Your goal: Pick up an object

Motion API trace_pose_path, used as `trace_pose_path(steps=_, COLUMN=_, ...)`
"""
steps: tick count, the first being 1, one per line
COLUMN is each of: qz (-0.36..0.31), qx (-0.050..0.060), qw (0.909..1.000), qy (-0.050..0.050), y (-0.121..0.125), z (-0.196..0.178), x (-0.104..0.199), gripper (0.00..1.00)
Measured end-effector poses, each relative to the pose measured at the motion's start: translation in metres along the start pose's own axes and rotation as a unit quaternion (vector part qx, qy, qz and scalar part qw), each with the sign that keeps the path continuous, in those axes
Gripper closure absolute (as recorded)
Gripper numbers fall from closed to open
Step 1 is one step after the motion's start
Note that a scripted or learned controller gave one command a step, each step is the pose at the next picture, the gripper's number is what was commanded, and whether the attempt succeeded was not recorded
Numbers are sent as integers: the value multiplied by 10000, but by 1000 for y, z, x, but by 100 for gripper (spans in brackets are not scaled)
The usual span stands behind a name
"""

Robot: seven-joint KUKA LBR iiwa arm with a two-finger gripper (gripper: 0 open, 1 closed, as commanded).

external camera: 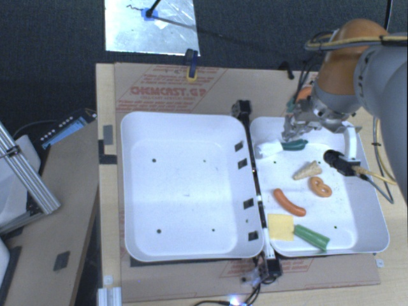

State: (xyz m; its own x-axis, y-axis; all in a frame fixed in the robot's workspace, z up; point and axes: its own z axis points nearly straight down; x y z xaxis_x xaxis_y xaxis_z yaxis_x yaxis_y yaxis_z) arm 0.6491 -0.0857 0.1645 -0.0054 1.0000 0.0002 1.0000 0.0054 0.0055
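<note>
Teal curved piece looks like the target. It's lying near the far edge of the right bin, toward that bin's left side. The gripper is parked right over it, touching or just above, so I'd call this the grab step: down at the object, nothing lifted yet. Honestly can't tell how far open the claw is or whether it's got hold of anything.

Just left of the teal thing is a white scrap. Around the bin's middle there's a tan wedge, a pretzel and a sausage. A yellow square and a green stick sit by the near left corner.

Next move, I'd guess: squeeze firmly and lift straight up, since that white scrap is close enough to snag.
</note>
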Motion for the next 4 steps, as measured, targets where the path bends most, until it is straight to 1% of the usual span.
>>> trace_pose_path(steps=1, qz=-19, qx=-74, qw=10000, qy=0, y=7, z=-180, x=51, gripper=100)
trace_pose_path(steps=2, qz=-51, qx=-18, qw=10000, qy=23, y=12, z=-231, x=155, gripper=100)
trace_pose_path(steps=3, qz=-40, qx=9, qw=10000, qy=29, y=21, z=-244, x=259, gripper=100)
trace_pose_path(steps=4, qz=-5, qx=7, qw=10000, qy=9, y=2, z=-267, x=263, gripper=100)
